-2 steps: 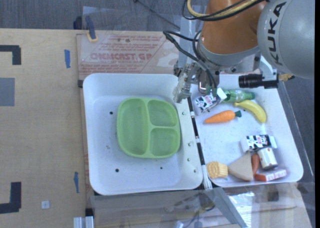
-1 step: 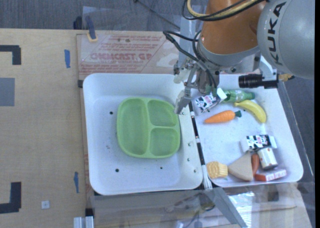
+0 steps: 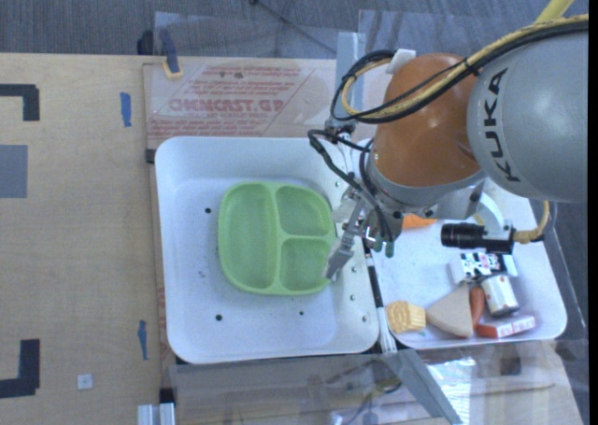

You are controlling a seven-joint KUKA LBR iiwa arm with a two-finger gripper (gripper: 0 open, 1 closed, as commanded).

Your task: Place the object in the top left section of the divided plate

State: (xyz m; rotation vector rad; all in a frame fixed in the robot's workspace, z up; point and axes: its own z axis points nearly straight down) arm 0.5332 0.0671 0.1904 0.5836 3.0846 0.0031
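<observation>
A light green divided plate (image 3: pixel 276 238) lies in the left white bin (image 3: pixel 187 302), with one long section on its left and two smaller ones on its right. My gripper (image 3: pixel 348 247) hangs low over the plate's right rim, beside the wall between the two bins. I see nothing clearly held in it. The orange-banded wrist covers much of the right bin's upper left.
The right bin (image 3: pixel 551 320) holds a yellow ridged piece (image 3: pixel 405 317), a tan wedge (image 3: pixel 450 317), a red-orange item (image 3: pixel 478 305), a small white box (image 3: pixel 499 290) and an orange bit (image 3: pixel 417 220) by the wrist. A pink board (image 3: pixel 234 101) lies behind the left bin.
</observation>
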